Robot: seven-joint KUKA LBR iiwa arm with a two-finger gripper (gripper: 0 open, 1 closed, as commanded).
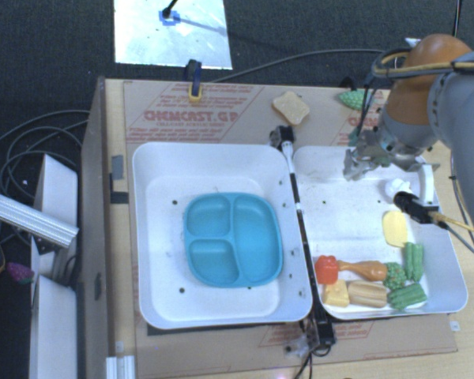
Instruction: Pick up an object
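Arm over the right bin, toy food lying along that bin's near and right sides.

The left bin (154, 235) holds a blue divided plate (233, 239), lying flat near its middle. On the bench (221, 105) beyond the bins lies a slice of toy bread (291, 107), and further right a small green item (351, 99) sits partly behind the arm. In the right bin (340, 212), along the near edge from left to right, lie a red pepper (325, 268), a yellow cheese wedge (336, 293), a drumstick (363, 270), a bread roll (367, 294), broccoli (394, 275) and green pods (411, 279). A pale yellow piece (395, 229) rests just beyond the pods. The hand (360, 166) hangs over the bin's far part, well apart from the food; whether it is spread or pressed together cannot be told.
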